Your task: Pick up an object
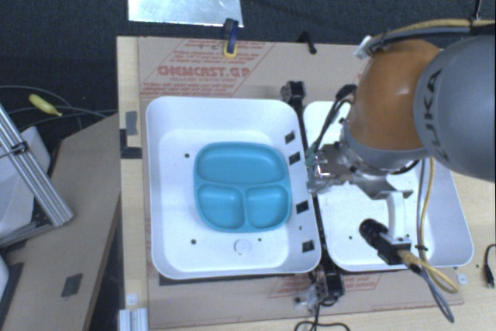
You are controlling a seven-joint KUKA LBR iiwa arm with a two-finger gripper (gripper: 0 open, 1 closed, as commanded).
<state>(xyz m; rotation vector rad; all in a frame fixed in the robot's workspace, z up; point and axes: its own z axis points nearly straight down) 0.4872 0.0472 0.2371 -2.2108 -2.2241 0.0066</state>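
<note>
We locate the light-blue three-compartment plastic plate flat at the centre of the shallow white left bin, open to approach from above, while the grey two-finger gripper hangs over that bin's right rim, and we cannot tell its opening or load.

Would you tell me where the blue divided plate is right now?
In the camera view, the blue divided plate lies in the middle of the left bin, left of the gripper.
</note>
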